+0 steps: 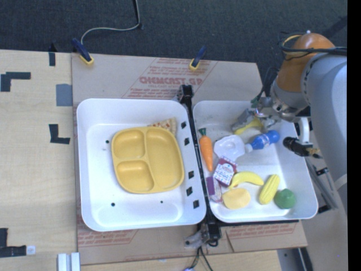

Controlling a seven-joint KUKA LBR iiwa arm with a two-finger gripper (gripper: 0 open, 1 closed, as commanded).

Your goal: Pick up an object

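White plastic forms both shallow bins, which sit side by side on a sheet of printed brown cardboard (163, 78) clipped at its far edge by two yellow-and-blue clamps (83, 51). The left bin (90, 151) carries a yellow three-compartment plastic tray (148, 158), lying flat near the bin's middle; a small tan, patterned piece (167, 124) shows just beyond the tray's far edge.

The right bin (299, 191) holds the loose objects. An orange toy carrot (206, 152) lies along the inner wall. Beside it sits a crumpled clear plastic piece (229, 147), touching a clear bottle with a blue cap (263, 140). Nearer the front edge lie a small red-and-white packet (224, 171), a yellow toy banana (247, 178), a rounded yellow toy piece (236, 198), a yellow toy corn cob (269, 188) and a green ball (285, 199), all close together.

The grey arm with its orange band (304, 61) reaches in from the right. The two-finger gripper (255, 116) is low over the far part of the right bin, at a thin yellow object (248, 129) lying there. Whether the fingers are spread or closed cannot be told, and no object is seen between them.
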